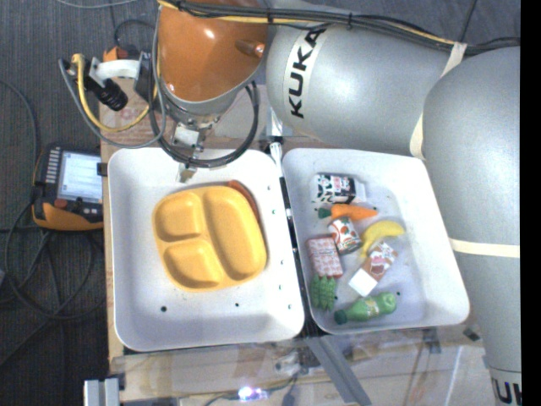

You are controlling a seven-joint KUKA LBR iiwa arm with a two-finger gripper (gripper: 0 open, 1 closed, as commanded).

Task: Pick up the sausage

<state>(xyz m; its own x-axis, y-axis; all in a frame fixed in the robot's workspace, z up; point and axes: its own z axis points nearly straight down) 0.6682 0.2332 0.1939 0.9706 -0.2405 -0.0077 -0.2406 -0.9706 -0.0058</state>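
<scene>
- Claw is seen low over the far edge of the left white bin, hung under the orange band of the grey arm; its tip is small and dark, so how far open it is cannot be told, and nothing is seen held.
- Sausage is seen as a reddish-brown strip just right of the claw and slightly nearer the camera, lying against the far right rim of the yellow plate, mostly hidden by that rim. Apart from the claw.
- Yellow three-compartment plate is placed just below the claw in the view, in the middle of the left bin.
- Right white bin is set well to the claw's right; in it are a cow-print carton, a carrot, a banana, a small can, a red packet, a white block and a green cucumber-like piece.
- Left of the claw, off the bench, a handheld pendant with a lit screen is seen on the floor.
- Cables are bundled up and left of the claw.
</scene>
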